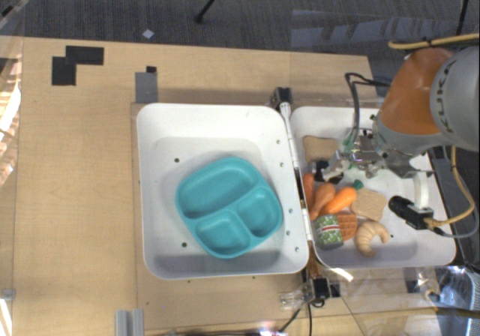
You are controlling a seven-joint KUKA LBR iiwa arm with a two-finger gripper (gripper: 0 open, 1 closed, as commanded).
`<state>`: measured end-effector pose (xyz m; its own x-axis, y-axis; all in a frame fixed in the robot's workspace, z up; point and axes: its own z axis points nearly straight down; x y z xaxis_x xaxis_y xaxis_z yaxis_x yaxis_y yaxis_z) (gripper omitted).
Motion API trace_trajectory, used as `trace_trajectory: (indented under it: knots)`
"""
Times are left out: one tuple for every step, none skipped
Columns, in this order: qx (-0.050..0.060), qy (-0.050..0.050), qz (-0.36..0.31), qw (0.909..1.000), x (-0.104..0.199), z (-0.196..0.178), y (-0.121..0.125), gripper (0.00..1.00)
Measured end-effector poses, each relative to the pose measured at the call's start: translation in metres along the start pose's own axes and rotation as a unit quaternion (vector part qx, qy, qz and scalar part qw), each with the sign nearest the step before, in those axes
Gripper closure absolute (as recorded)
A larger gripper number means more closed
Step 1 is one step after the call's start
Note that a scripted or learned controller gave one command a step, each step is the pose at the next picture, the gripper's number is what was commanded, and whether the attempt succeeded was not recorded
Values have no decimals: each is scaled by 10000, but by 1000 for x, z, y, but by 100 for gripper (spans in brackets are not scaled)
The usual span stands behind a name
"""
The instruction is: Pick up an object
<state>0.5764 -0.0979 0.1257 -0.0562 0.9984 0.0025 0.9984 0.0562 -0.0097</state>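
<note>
- The arm (427, 102) reached in from the right and hung over the right bin (435, 252), its wrist low above the bin's upper middle.
- The gripper (358, 153) sat among the arm's metal wrist parts, just above the heap of toy food; whether it was spread or closed could not be told from this slanted view, and nothing could be seen caught in it.
- The likely targets all lay in the right bin's left half: an orange carrot (339, 200), a tan slice of bread (369, 204), a croissant (371, 235) and a small green and red can (328, 229), packed touching one another.
- By the look of things no object had been lifted: each piece seemed to rest on the bin floor.
- The left bin (157, 252) held a teal divided plate (229, 207), well apart from the gripper and seemingly not involved.
- As a judgement, the task stood at the approach or descent; the grasp itself, the closing on one item and the lift clear of the bin remained to be done.
</note>
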Motion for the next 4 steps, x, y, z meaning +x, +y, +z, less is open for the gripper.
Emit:
trace_trajectory:
  knots:
    - [-225,-45,-252,9994,8,15,-2,0]
    - [-192,-78,-1196,9926,-1,34,-66,0]
    - [-238,-95,-1204,9924,-1,22,-62,100]
    - [-147,-36,-1076,9941,33,-108,8,100]
